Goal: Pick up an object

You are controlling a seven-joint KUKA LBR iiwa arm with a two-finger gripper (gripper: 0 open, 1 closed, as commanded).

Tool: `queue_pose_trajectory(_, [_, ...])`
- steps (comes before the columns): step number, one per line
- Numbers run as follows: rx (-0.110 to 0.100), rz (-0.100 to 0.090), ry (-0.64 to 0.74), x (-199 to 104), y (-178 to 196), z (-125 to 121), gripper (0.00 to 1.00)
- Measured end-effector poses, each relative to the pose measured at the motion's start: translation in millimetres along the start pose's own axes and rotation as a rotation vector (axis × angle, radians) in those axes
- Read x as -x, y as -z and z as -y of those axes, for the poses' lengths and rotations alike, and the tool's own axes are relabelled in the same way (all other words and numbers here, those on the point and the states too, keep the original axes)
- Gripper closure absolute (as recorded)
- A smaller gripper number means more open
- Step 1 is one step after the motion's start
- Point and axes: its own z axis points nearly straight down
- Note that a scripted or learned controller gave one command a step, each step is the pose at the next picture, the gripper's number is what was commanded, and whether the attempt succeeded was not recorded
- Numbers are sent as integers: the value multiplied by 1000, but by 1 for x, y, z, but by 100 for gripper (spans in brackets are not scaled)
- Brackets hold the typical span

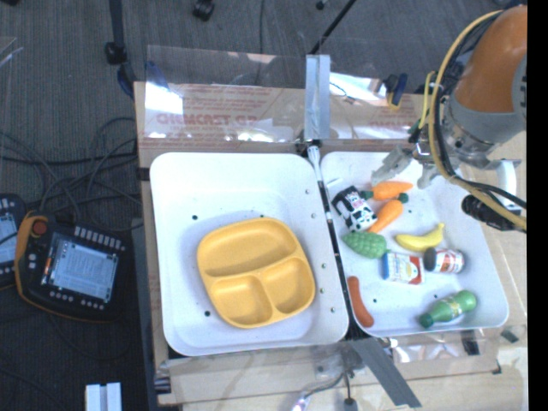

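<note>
The right bin [492,255] holds several toys. An orange carrot [392,190] lies at the back, with a second carrot [385,215] just in front of it and a black-and-white cow [355,210] to their left. My gripper [407,171] hangs over the bin's back edge, just above the rear carrot. It is open, one grey finger on each side, and nothing sits between them. A yellow banana [419,239], a green pickle [366,244], a small red-labelled can [402,268], a little sauce bottle [443,261], a green bottle [447,308] and a red sausage [360,301] lie further forward.
In the left bin [171,229] sits a yellow divided plate [255,271]. A clear plastic wall [231,118] rises behind both bins. Yellow and black cables [437,135] loop beside the wrist. A pendant controller [73,264] rests on the floor at left.
</note>
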Motion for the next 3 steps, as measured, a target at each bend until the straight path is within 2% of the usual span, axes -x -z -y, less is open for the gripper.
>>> queue_pose_trajectory(1, [12,4,-51,35,-109,-13,0])
queue_pose_trajectory(2, [55,11,59,47,-118,2,0])
queue_pose_trajectory(3, [68,26,308,42,-125,9,0])
